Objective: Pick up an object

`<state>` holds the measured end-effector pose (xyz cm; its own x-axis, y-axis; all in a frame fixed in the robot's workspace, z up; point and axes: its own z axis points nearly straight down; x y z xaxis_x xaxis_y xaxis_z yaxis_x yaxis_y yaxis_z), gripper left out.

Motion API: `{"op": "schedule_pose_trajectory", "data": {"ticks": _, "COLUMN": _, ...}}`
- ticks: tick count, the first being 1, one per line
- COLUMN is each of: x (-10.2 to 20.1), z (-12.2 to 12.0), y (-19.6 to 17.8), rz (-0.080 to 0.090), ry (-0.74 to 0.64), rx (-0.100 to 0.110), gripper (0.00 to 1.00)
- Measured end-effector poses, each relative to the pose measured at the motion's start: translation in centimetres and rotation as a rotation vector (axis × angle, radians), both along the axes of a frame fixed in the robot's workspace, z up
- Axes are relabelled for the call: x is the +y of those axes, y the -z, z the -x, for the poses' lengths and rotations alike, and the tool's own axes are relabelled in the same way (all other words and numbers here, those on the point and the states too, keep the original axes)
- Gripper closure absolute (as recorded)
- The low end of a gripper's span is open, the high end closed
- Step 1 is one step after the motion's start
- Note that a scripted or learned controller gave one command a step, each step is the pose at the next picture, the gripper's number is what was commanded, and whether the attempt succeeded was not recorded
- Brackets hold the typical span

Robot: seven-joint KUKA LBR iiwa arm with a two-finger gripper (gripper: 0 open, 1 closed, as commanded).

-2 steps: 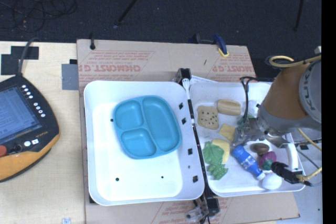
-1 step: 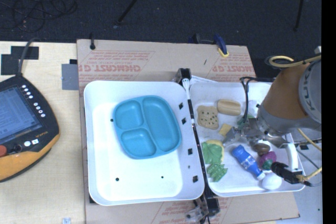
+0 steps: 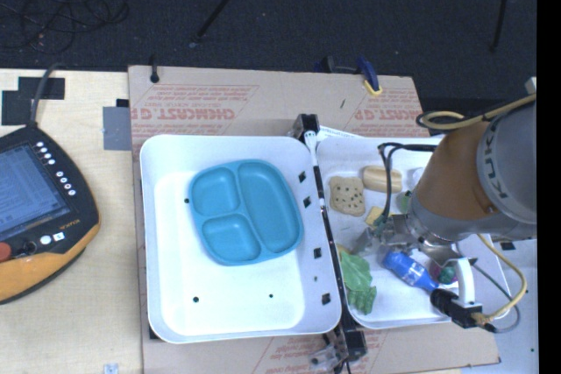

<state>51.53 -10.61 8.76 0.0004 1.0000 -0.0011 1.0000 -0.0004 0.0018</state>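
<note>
My gripper (image 3: 383,231) reaches down into the right bin (image 3: 337,164), with the arm covering much of that bin. A blue bottle-like object (image 3: 408,268) lies just right of and below the gripper. A green leafy object (image 3: 359,281) rests at the bin's front left. A tan spotted piece like a cookie (image 3: 347,196) and a pale bread-coloured piece (image 3: 382,179) lie toward the back of the bin. Nothing shows between the gripper and these objects that tells a hold.
The left bin (image 3: 166,258) holds a blue three-compartment plate (image 3: 245,210). A teach pendant (image 3: 39,206) sits on the bench at the far left. Both bins rest on a cardboard sheet (image 3: 263,101).
</note>
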Motion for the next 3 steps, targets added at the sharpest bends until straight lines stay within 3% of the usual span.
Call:
{"op": "schedule_pose_trajectory", "data": {"ticks": 1, "x": -0.40, "z": 3.84, "y": -0.06, "rz": -0.002, "ry": 0.002, "rx": -0.001, "gripper": 0.00}}
{"op": "schedule_pose_trajectory", "data": {"ticks": 2, "x": -0.32, "z": 3.73, "y": -0.94, "rz": -0.008, "ry": 0.005, "rx": 0.004, "gripper": 1.00}}
{"op": "schedule_pose_trajectory", "data": {"ticks": 3, "x": -0.33, "z": 3.76, "y": -0.89, "rz": -0.008, "ry": 0.005, "rx": 0.005, "gripper": 0.00}}
